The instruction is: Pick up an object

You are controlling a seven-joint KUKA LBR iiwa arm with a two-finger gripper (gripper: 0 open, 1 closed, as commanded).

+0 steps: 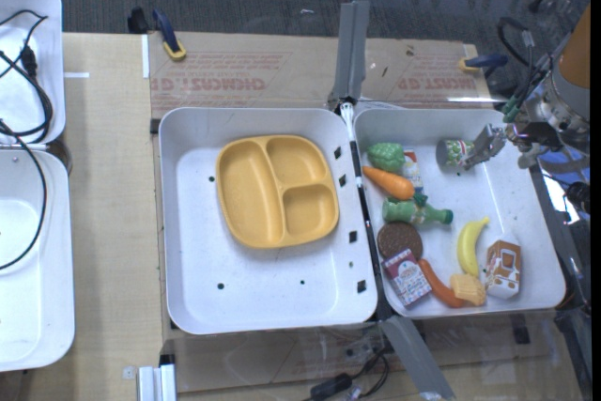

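The right bin (526, 202) holds several toy foods. A small green-and-white can (454, 152) lies near its far edge. My gripper (482, 148) hangs just to the right of that can, low over the bin, close to it or touching it. Nearby lie a broccoli (385, 154), a carrot (388, 183), a green bottle (419, 214), a brown patty (399, 239), a banana (470, 244), a red box (407, 281), a sausage (438, 283), a corn piece (468, 289) and a small carton (502, 269).
The left bin (188, 230) holds a yellow divided plate (277, 191). A grey divider (352, 52) rises between the bins at the far side. Cables and arm parts crowd the right edge (554, 108). A white tub with black cables (23, 108) sits at far left.
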